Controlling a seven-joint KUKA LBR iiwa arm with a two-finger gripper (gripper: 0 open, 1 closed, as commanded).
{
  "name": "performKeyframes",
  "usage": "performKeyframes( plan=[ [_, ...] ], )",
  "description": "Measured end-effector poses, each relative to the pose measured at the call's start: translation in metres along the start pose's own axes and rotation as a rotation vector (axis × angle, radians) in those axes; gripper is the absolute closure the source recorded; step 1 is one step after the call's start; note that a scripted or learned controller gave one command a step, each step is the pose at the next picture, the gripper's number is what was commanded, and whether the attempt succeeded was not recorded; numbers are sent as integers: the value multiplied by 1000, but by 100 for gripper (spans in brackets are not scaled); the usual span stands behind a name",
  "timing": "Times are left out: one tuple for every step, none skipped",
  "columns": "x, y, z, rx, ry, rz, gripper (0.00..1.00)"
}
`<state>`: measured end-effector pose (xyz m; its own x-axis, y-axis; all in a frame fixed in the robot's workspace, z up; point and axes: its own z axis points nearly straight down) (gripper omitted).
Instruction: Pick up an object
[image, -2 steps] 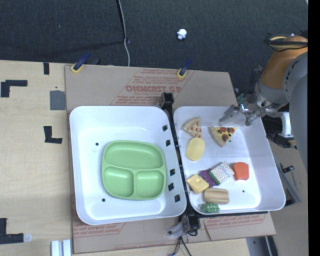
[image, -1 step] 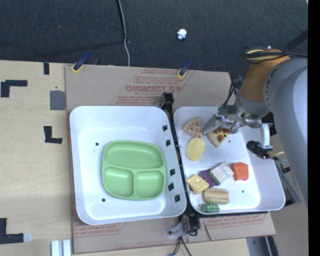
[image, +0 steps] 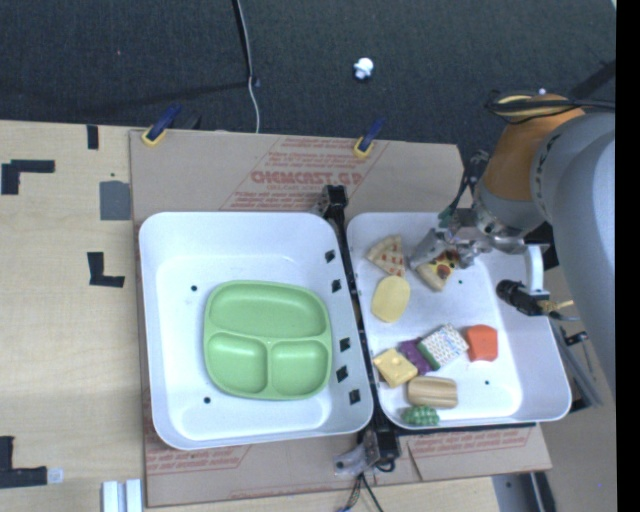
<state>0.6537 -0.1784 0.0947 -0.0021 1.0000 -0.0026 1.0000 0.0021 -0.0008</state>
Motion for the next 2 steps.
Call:
performKeyframes(
  plan=[
    [99,-8,-96,-8,6,-9,100],
    [129,-38,-133,0,4,-2,100]
  ],
)
